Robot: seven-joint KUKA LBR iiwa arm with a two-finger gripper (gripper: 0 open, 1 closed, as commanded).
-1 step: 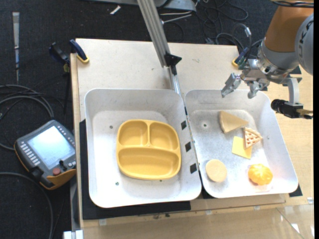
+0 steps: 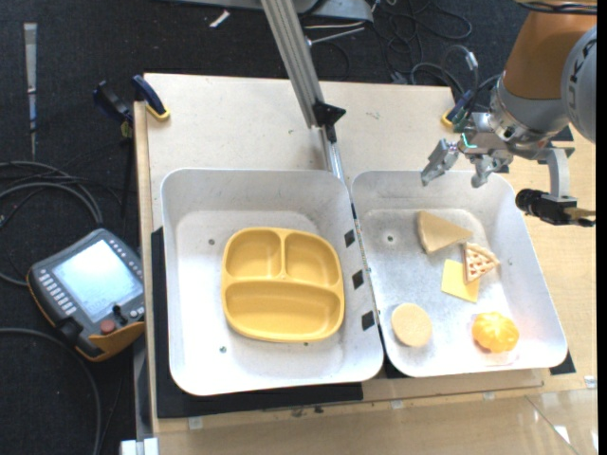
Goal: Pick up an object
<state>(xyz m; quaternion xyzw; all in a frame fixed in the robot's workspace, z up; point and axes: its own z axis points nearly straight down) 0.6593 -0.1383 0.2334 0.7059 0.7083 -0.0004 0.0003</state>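
Tray (image 2: 282,283) in left bin (image 2: 190,207); food pieces in right bin (image 2: 531,245); end effector (image 2: 462,167) spread, empty

The arm (image 2: 550,55) reaches in from the right, its orange band above the wrist. The gripper (image 2: 460,167) hangs over the far edge of the right bin (image 2: 541,282), fingers (image 2: 436,167) spread apart, holding nothing.

two white bins (image 2: 180,254), one yellow divided tray (image 2: 282,284), and five food pieces (one tan wedge (image 2: 439,230), one waffle triangle (image 2: 480,261), one yellow square (image 2: 457,282), one round cracker (image 2: 412,324), one orange (image 2: 495,332)).
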